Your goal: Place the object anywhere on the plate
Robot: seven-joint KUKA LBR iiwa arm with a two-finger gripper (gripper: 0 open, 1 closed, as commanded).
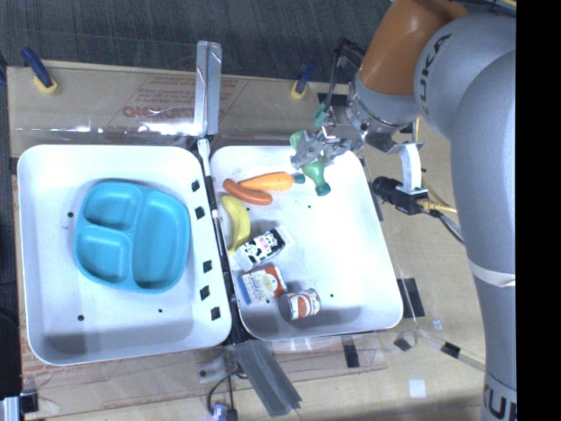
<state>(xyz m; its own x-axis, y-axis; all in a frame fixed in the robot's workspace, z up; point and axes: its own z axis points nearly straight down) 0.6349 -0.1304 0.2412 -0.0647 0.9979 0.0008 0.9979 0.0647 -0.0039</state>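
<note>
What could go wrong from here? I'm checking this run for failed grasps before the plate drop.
1. The gripper sits at the carrot's green leafy tip, so a grasp there may slip.
2. The sausage and banana lie close beside the carrot and could get dragged.
3. The blue plate is in the other bin, across the rim.

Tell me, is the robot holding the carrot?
It cannot be told. The tool hangs by the green end of the carrot in the right bin, but the hold isn't clear.
</note>
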